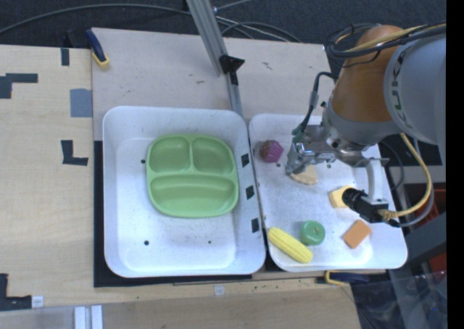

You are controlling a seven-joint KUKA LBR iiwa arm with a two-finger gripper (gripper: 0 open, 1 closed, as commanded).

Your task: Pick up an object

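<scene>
Pale yellow food piece (306, 175), wedge-like, lies on the floor of the right bin (279, 197), toward that bin's middle. Exact kind not clear; its upper edge is covered by the gripper.

Gripper (298, 163) sits directly over the pale piece, fingertips down at or against its top edge. Cannot tell how far the claw is spread, nor whether it has hold of anything: the metal parts merge with shadow.

Around the pale piece, all in the right bin:
- small magenta-purple round item (271, 151) just beside it, toward the green plate, apart from the gripper;
- corn cob (290, 245) near the bin's front edge, lying at a slant;
- green round item (313, 232) just beside the cob's end;
- orange block (357, 234) further from the plate, near the front corner;
- yellow piece (338, 196), partly covered by a black cable fitting (362, 204) hanging off the arm.

Arm's orange band and grey body (384, 88) cover the far corner of the right bin.

Left bin (119, 175) holds a green divided plate (193, 176), three compartments. A metal pole (206, 19) slants across the bench beyond the bins.
</scene>
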